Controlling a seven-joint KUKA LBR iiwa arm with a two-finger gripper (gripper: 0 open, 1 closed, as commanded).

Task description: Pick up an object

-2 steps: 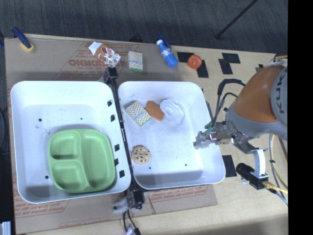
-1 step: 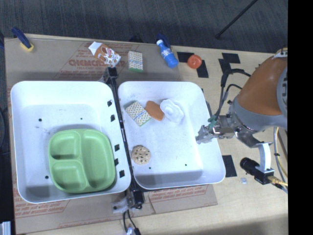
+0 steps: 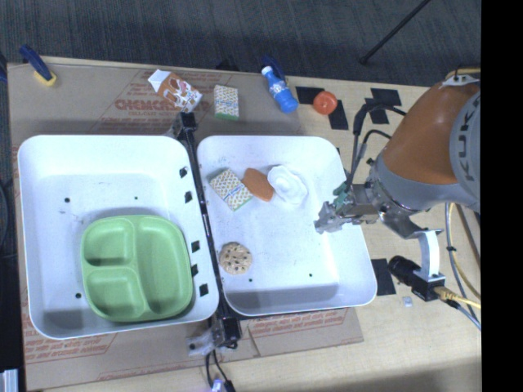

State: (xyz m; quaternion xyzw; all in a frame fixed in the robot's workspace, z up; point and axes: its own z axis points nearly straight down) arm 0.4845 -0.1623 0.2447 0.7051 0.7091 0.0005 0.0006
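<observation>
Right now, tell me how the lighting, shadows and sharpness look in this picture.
Camera view: soft, even light from above, with no harsh glare on the white bins; faint grey shading along their inner walls; the green tray casts only a slight shadow; the arm's hand looks blurry, its fingers too indistinct to read; the cookie and small packets are a bit soft, low in detail.

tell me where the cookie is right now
The cookie lies in the right bin, near its left wall, below the patterned packet.

The tool (image 3: 328, 219) hovers at the right bin's (image 3: 347, 278) right edge, apart from the cookie (image 3: 234, 258).
</observation>
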